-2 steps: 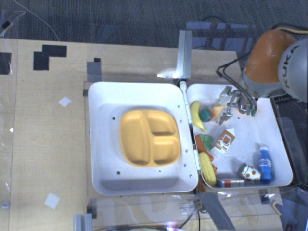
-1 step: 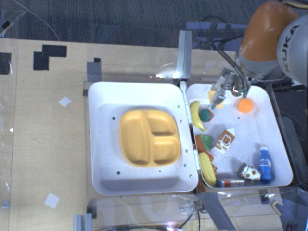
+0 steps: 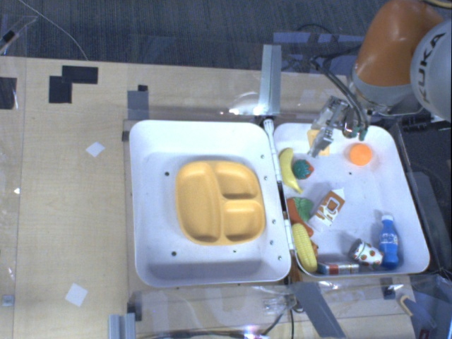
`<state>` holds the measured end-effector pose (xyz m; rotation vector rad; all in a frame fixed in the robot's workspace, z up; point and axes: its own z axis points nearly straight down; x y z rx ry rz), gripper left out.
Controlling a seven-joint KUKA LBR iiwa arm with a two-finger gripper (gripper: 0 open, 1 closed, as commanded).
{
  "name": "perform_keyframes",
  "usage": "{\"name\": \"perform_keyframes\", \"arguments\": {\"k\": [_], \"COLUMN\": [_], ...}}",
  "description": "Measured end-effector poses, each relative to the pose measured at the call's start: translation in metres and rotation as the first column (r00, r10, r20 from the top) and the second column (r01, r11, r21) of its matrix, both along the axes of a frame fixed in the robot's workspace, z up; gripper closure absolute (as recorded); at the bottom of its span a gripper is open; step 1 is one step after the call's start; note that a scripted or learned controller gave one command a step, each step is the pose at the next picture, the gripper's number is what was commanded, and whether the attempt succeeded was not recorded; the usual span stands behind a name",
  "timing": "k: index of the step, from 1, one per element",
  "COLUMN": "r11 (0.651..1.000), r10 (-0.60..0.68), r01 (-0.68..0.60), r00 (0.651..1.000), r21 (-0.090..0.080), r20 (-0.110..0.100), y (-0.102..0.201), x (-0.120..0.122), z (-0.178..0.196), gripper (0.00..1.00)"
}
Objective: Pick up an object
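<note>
**Gripper over the far end of the right bin**

Nearest you, along the right bin's (image 3: 413,189) front edge, lie a marker pen (image 3: 337,268), a small white cup (image 3: 367,253) on its side, and a blue bottle (image 3: 388,241) just beside the cup. Left of these, a corn cob (image 3: 304,244) rests against the bin's left wall, with a green toy vegetable (image 3: 300,207) just behind it and a small orange-and-white carton (image 3: 329,207) to its right. Farther back, you see a banana (image 3: 287,169) lying along the same wall, touching a small green-and-red fruit (image 3: 302,168).

An orange ball (image 3: 360,155) sits near the far right corner. Your gripper (image 3: 323,141) hangs over the far end of this bin, between the banana and the ball, above a small yellow piece (image 3: 313,139); I cannot tell whether it is spread or closed, and nothing is visibly held.

Your left bin (image 3: 152,189) carries a yellow divided tray (image 3: 219,200). Both bins rest on the wooden counter (image 3: 63,210).
</note>
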<state>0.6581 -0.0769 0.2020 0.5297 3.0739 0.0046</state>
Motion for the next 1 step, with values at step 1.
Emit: {"name": "perform_keyframes", "arguments": {"k": [1], "r11": [0.959], "r10": [-0.284], "r01": [0.284], "r00": [0.959], "r21": [0.005], "r20": [-0.012], "y": [0.0533], "x": [0.0015], "z": [0.0509], "gripper": [1.00]}}
